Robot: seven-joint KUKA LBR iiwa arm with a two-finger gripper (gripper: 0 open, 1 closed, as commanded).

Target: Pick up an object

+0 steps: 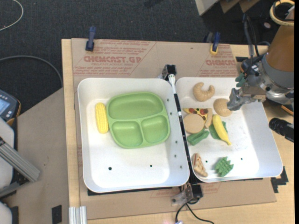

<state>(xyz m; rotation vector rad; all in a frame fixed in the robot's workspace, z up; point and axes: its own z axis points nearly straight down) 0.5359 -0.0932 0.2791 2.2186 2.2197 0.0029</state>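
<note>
Printed in red on the brown board [140, 55] beneath the bins: "CHEMCAST", legible at the far edge, repeated in part behind the right bin. Pinned at that far edge by 2 clamps, 1 blue [90, 38] and 1 blue-and-yellow [215, 43]. 2 white bins side by side, touching along their inner rims. In the left bin [93, 171]: 1 green divided plate [138, 119] with 3 compartments, near the middle, and 1 yellow corn cob [101, 117] just beside its left edge. In the right bin [261, 143]: 1 tan croissant [203, 91] near the far rim, 1 round tan bun [222, 107], 1 pizza slice [196, 111], 1 tan disc [194, 123] by the inner rim, 1 banana [220, 129], 1 green pepper-like piece [198, 137], 1 tan wedge [199, 164] at the near inner corner, and 1 green leafy piece [224, 166] near the near rim. Reaching in over the right rim, the gripper [235, 101], hovering just beside the bun; cannot tell whether the jaws are released or clenched, and nothing visibly between them.
</note>
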